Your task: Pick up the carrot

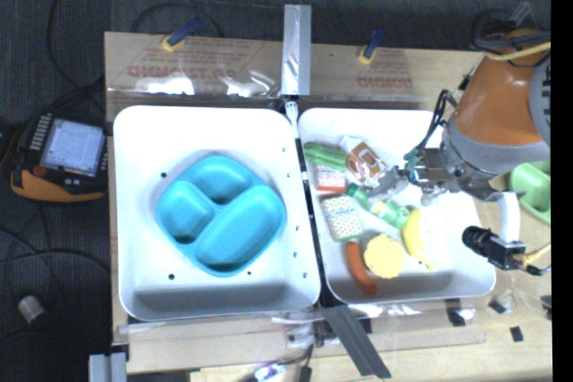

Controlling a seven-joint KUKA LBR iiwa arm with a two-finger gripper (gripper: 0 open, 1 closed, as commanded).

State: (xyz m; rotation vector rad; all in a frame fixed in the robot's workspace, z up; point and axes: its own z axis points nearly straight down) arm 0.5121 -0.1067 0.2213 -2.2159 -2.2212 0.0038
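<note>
The gripper (pixel 400 181) hangs over the right bin (pixel 466 282), above a pile of toy food; I cannot tell its state. The carrot (pixel 358 265), orange and smooth, lies near the bin's front wall, partly under a round yellow piece (pixel 385 257); its long axis runs diagonally. The left bin (pixel 143 282) holds a blue tray (pixel 221 212).

The grey arm (pixel 501 134), its orange band (pixel 503 94) broad above the wrist, reaches in from the right of the camera view and slants down toward the left. Its hand (pixel 405 176) hangs low at the wrist's end, its dark metal parts too tangled to read clearly.
</note>
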